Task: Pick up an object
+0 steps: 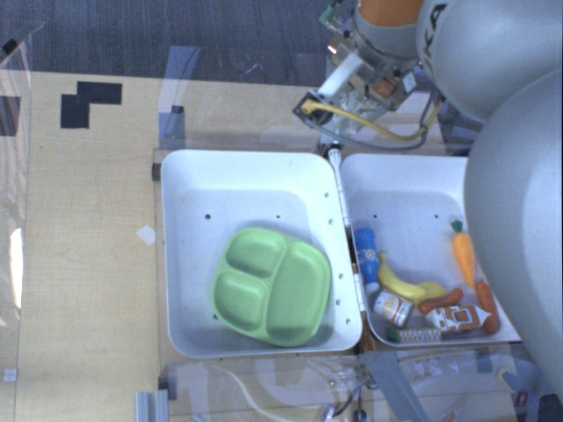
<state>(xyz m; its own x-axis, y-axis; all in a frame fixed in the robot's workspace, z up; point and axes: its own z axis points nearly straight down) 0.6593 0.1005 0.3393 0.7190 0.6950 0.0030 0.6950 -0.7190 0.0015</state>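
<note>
Down in the right white bin, a yellow plastic banana is lying among a blue bottle, an orange carrot and a small can. Leftward, a green divided plate is sitting in the left bin. Above the bins' far rims, the gripper is hanging, its spread impossible to tell.

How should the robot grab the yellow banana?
Probably from above, at the banana's thick middle, fingers closing across its width. It lies flat in the right bin, and a small can and a blue bottle crowd its left end.
</note>
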